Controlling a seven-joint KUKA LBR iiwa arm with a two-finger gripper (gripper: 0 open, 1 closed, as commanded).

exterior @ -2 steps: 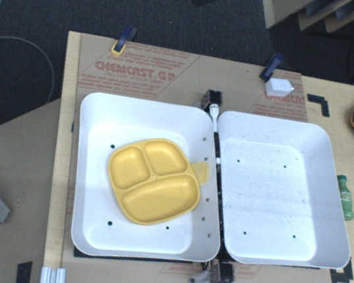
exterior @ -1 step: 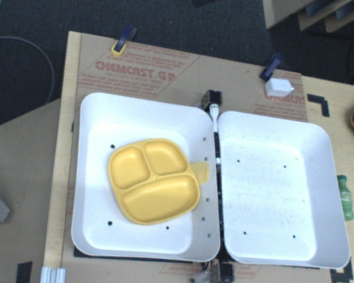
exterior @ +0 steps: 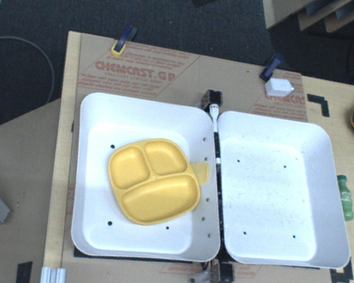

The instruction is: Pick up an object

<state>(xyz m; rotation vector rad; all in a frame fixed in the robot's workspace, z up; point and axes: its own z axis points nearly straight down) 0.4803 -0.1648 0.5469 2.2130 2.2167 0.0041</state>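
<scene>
A yellow plate (exterior: 154, 180) is seen inside the left bin (exterior: 95, 111), near its middle. The end effector state cannot be told. A grasp could slip, because the plate is wide and smooth.

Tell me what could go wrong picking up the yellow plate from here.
The yellow divided plate lies flat in the left bin, so a two-finger grasp probably has only its thin rim to catch and may slip off. It also sits near the bin's right wall, which might block a finger on that side.
</scene>
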